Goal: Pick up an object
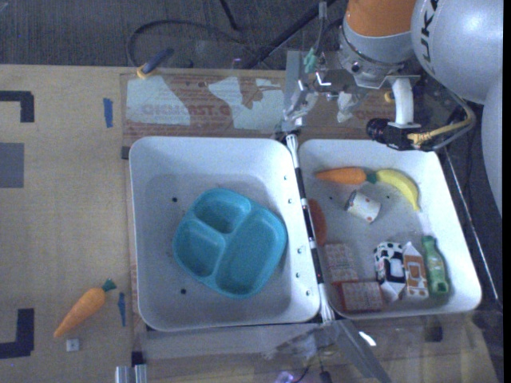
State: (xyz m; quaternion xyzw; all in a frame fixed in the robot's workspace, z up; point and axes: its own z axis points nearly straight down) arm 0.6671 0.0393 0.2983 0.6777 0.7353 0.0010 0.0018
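Claw [297, 106] hovering above the far rim between bins, jaw state impossible to tell. Targets crowding the right bin [461, 214]: carrot [342, 175] touching banana [402, 185], cup [363, 206] just beside. Risking a double catch or glancing miss.

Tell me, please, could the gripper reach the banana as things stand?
Probably yes: the banana lies uncovered near the right bin's far edge, the carrot beside it, and the gripper hangs just beyond that edge.

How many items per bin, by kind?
Left bin:
blue divided plate: 1

Right bin:
carrot: 1
banana: 1
white cup: 1
waffles: 2
cartons: 2
green bottle: 1
red item at the divider, unclear: 1

Total: 10
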